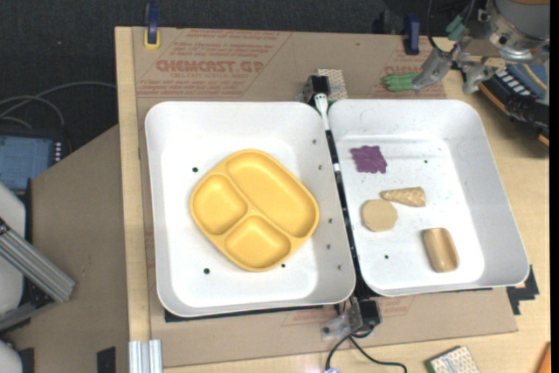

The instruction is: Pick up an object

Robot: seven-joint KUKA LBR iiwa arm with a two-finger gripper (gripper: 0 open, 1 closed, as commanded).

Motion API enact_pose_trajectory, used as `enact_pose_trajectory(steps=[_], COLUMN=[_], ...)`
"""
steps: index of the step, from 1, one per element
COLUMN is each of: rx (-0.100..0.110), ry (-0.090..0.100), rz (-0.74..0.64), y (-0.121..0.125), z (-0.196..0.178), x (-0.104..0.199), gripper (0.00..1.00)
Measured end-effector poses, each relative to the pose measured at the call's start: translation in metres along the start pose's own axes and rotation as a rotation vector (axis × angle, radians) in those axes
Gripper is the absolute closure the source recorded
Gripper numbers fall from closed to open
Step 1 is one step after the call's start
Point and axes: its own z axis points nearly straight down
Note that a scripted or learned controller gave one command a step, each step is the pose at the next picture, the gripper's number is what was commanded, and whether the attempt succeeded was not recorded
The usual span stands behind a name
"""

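a grey kuka arm hung at two o'clock above the bench, its gripper (445, 68) spread and holding nothing, just past the far rim of the right bin (489, 148). a small green object (398, 82) lay on the board beside the fingertips. inside that bin sat the candidates: a purple piece (369, 158) at eleven o'clock, a tan cone (404, 196) and a round beige disc (379, 215) near centre, a brown cylinder (440, 248) at five o'clock. the left bin (166, 214) held a yellow divided plate (253, 209). nothing had been picked; judging by this, choosing, descending, closing and lifting all remained.
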Motion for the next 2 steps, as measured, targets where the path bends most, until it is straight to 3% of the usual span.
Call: enact_pose_trajectory(steps=[1,2], rx=[0.009,0.002], ry=[0.002,0.002], rz=[-0.002,0.000], y=[0.005,-0.063], z=[0.194,0.184], x=[0.014,0.049], gripper=[0.00,0.00])
